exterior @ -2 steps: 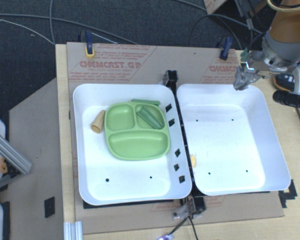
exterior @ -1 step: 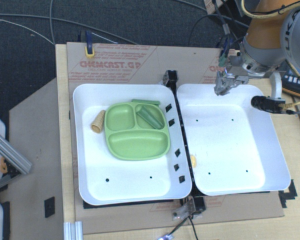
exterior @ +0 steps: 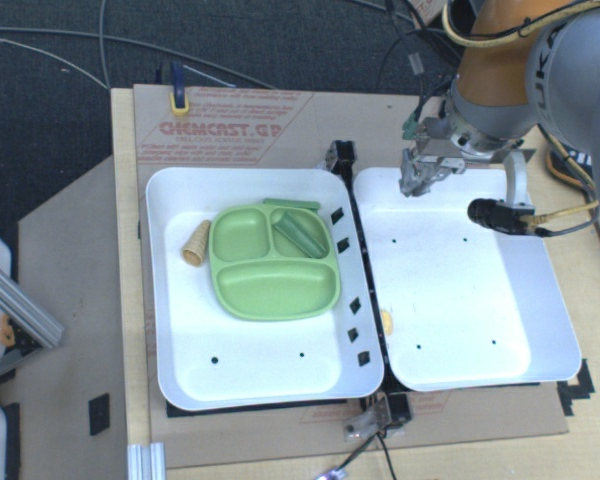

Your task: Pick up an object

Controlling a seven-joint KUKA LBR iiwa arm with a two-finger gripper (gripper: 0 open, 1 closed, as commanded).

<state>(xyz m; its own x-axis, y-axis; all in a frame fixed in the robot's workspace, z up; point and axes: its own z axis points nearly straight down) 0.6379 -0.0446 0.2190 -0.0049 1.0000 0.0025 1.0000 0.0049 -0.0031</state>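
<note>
My end effector hangs over the right bin's far edge, nothing visible in it, grip state impossible to tell; the tray and cone lie unpicked in the left bin.

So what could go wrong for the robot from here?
1. The gripper hangs over the right bin, while the green divided plate and the small cone lie in the left bin; closing here would likely grab nothing.
2. The plate looks wide and flat, so it may slip.
</note>
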